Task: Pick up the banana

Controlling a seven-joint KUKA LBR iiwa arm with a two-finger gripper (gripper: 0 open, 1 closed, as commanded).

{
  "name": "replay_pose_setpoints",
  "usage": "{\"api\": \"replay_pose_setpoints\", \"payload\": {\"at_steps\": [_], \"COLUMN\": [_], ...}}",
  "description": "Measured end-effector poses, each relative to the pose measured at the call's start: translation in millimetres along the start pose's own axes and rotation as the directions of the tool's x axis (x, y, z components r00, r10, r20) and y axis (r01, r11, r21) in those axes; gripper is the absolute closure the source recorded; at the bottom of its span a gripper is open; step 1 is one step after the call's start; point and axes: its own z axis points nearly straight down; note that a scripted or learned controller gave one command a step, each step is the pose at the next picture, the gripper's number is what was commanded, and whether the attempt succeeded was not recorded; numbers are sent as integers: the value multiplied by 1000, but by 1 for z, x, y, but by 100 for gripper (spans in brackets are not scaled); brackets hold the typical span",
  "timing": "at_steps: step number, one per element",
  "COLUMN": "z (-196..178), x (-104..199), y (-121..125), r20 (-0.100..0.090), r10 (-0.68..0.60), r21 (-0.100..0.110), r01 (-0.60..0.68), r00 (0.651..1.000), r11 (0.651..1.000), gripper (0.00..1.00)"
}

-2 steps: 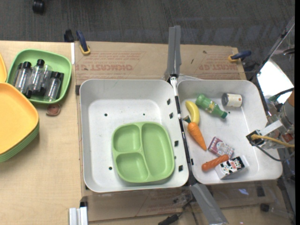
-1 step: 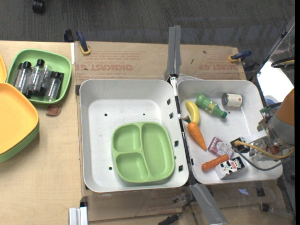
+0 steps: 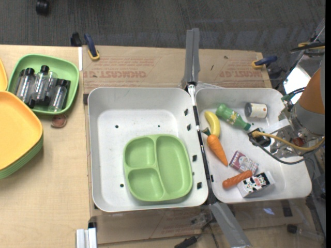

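I note banana (image 3: 212, 123) lying in right bin (image 3: 289, 187), at 9 o'clock, touching carrot (image 3: 217, 149) top. Gripper (image 3: 282, 141) at 3 o'clock; finger state: cannot tell.

The banana (image 3: 212, 124) lies in the right bin (image 3: 289, 190), touching a carrot (image 3: 217, 149); the pincer (image 3: 282, 146) hovers near.

One fixed camera looks down at a slant on both bins (image 3: 95, 138); I reach in from its right.
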Motion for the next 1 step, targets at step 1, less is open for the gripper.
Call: {"api": "replay_pose_setpoints", "payload": {"at_steps": [1], "z": [55], "x": [-49], "y": [54], "r20": [2], "r10": [32], "r21": [3], "r01": [-32], "r00": [999], "r11": [999], "gripper": [100]}}
